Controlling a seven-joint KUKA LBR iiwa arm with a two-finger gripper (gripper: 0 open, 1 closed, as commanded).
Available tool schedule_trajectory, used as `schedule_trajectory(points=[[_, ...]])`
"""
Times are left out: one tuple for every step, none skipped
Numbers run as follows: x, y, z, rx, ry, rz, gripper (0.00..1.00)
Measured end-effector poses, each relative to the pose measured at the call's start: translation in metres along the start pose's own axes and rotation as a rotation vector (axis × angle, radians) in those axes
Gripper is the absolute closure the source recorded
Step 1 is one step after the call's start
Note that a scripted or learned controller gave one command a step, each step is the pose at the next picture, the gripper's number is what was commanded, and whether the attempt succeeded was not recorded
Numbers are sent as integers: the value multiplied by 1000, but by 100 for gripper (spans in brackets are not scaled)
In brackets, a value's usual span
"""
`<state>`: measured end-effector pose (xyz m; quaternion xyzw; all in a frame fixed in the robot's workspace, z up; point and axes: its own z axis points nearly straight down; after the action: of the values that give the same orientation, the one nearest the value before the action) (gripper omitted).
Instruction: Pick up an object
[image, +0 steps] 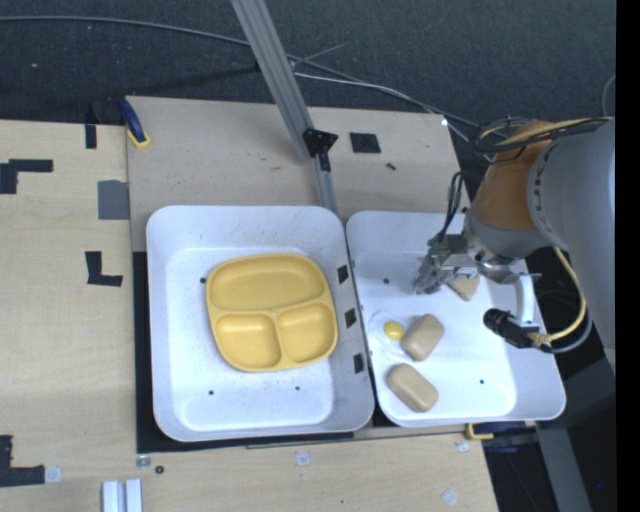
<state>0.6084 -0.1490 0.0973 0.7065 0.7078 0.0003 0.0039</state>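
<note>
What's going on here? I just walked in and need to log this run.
A grey arm with an orange band reaches into the right white bin, its end effector low near the bin's far side beside a small tan block. Two tan oblong pieces and a small yellow ball lie nearer. The left white bin holds a yellow divided plastic tray.

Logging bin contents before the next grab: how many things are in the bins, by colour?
Yellow: 2, the divided tray and the small ball.
Tan: 3, one, one, one by the pincer.
Total: 5.
</note>
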Motion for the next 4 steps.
schedule_trajectory(points=[[2,6,-61,3,5,0,100],[6,3,-122,3,5,0,100],[6,4,-175,2,5,0,100],[55,16,-163,7,5,-2,100]])
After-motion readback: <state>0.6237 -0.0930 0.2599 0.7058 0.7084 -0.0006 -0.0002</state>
